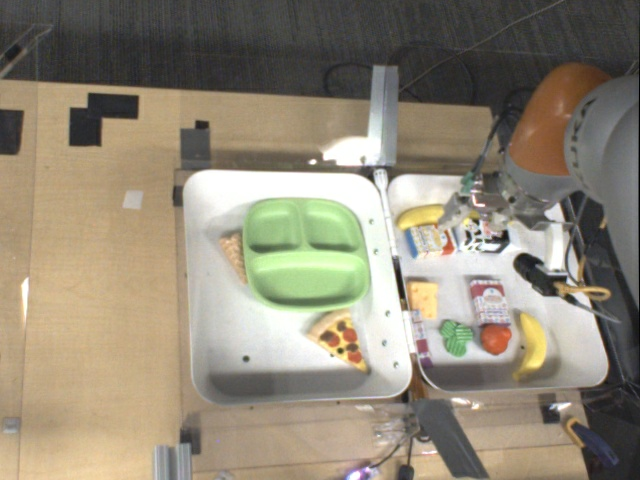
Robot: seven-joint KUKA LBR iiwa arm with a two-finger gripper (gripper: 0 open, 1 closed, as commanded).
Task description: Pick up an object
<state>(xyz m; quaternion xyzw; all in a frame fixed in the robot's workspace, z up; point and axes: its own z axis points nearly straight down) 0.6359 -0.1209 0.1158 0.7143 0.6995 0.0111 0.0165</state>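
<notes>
Camera view: arm bent over right bin, fingers state unclear.

Arm cut off at right edge; claw fingers indistinct.

Both white bins look like smooth moulded plastic with a faint sheen, the left bin and the right bin alike. The green divided plate is matt plastic. The table looks like pale, matt wood or board, and the floor beyond it is dark, ribbed carpet. The two bananas and the pizza slice have a toy-plastic gloss. An upright post between the bins is brushed metal. The arm's orange band is smooth and slightly shiny.
</notes>
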